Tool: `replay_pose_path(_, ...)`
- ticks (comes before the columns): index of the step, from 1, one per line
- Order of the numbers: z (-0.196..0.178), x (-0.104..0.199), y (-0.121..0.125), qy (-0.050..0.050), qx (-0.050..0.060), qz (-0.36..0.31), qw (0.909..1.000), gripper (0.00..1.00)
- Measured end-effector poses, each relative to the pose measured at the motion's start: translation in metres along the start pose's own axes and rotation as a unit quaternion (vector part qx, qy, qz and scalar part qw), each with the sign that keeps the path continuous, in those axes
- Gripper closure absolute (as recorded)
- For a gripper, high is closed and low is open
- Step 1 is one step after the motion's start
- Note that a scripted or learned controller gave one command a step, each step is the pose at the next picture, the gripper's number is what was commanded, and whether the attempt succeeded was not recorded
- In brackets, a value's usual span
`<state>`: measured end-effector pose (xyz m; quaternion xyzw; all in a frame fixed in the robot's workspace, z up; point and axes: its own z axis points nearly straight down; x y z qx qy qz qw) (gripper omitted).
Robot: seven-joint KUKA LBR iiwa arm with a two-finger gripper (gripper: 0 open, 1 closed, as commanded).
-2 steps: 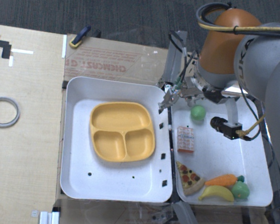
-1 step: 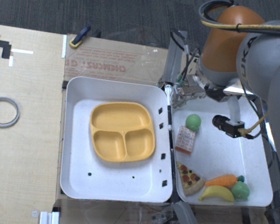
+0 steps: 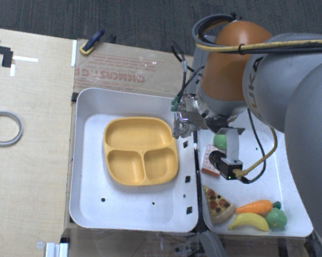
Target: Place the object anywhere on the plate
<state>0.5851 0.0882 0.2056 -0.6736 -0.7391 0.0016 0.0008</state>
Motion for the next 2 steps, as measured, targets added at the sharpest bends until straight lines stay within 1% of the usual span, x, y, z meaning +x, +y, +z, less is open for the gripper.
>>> replay_pose_path(1, 0.0, 0.0, 0.0, 0.0, 0.0, 0.0, 1.0, 0.0)
replay_pose_path(2, 0.016, 0.003, -0.027, 0.0, 0.001, -0.039, 0.9992, 0.0)
